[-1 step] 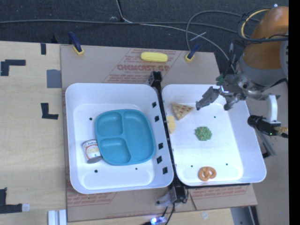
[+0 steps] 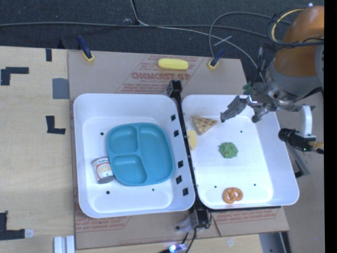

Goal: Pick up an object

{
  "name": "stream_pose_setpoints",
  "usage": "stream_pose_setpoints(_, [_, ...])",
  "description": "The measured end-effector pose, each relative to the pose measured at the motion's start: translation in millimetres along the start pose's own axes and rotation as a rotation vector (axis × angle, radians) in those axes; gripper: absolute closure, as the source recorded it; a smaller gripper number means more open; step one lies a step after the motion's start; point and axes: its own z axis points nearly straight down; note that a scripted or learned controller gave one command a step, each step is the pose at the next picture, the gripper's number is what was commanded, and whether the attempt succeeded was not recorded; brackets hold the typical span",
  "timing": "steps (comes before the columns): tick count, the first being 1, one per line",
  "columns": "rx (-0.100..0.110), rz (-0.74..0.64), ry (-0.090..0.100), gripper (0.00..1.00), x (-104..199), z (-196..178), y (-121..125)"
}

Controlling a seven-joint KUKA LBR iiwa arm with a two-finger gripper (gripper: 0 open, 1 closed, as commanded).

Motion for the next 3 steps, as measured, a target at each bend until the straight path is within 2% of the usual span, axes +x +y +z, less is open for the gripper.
stream_pose_setpoints(1, [0.004, 0.001, 0.000, 0.00, -3, 44, -2])
stream_pose_setpoints(3, [-0.002, 0.000, -0.003, 0.00, -12, 166, -5])
